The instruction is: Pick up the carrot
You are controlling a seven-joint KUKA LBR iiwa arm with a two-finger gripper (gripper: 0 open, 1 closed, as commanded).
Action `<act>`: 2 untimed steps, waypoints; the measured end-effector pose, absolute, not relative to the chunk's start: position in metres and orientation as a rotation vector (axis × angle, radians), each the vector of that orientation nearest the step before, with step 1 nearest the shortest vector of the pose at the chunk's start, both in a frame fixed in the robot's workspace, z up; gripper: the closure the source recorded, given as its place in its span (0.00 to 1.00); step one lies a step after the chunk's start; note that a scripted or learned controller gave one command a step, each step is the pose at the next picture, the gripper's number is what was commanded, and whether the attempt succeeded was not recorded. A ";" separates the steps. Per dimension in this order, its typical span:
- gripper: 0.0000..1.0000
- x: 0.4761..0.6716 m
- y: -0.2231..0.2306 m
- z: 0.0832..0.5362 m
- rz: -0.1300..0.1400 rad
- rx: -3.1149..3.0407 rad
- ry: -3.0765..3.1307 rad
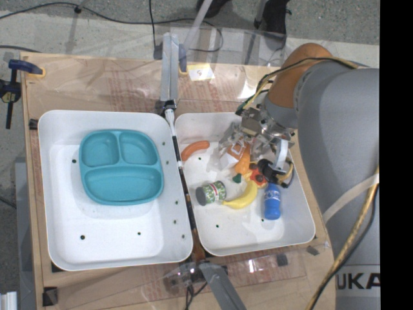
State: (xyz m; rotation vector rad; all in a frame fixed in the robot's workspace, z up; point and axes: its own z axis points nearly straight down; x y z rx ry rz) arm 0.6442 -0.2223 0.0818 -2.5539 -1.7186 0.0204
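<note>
Carrot (242,162) lay in the right bin (293,228), directly under the gripper (237,148), wedged among a banana (242,197), a small can (211,192) and a blue bottle (272,203). Whether the gripper was clenched on it, I could not tell; crowding likely forced this steep approach.

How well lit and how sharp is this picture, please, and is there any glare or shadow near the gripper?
Camera view: lighting is even and soft; the left bin and the teal plate look crisp. Sheen shows on the clear sheet behind the bins. The gripper casts a soft shadow in the right bin, and the orange carrot beneath it is partly hidden and hard to resolve.
</note>
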 end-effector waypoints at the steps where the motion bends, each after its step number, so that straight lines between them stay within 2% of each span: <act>1: 0.00 0.582 -0.219 0.087 0.001 -2.409 -2.011; 2: 0.00 0.546 -0.252 0.087 0.002 -2.115 -2.321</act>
